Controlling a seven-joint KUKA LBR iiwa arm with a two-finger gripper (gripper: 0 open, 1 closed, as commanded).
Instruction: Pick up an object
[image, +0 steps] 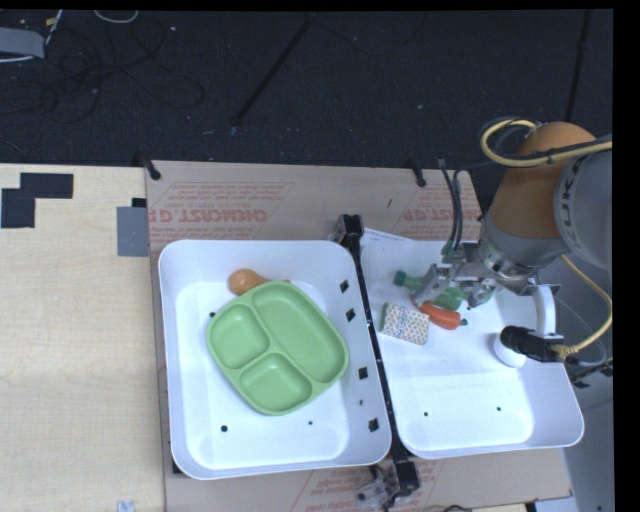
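Two white bins: left bin (190, 400) holds green divided plate (276, 346); jaws (452, 285) over right bin (490, 420) by carrot (440, 317); jaw state unclear.

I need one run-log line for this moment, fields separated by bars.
end effector: over right bin | near: orange item, patterned packet | left bin: green plate | pick: not confirmed

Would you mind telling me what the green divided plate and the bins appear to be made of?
The green divided plate looks like moulded plastic, matte: uniform colour, soft rounded compartment ridges. The left bin and right bin look like smooth white plastic with faint sheen and rounded rims, though coated metal cannot be excluded.
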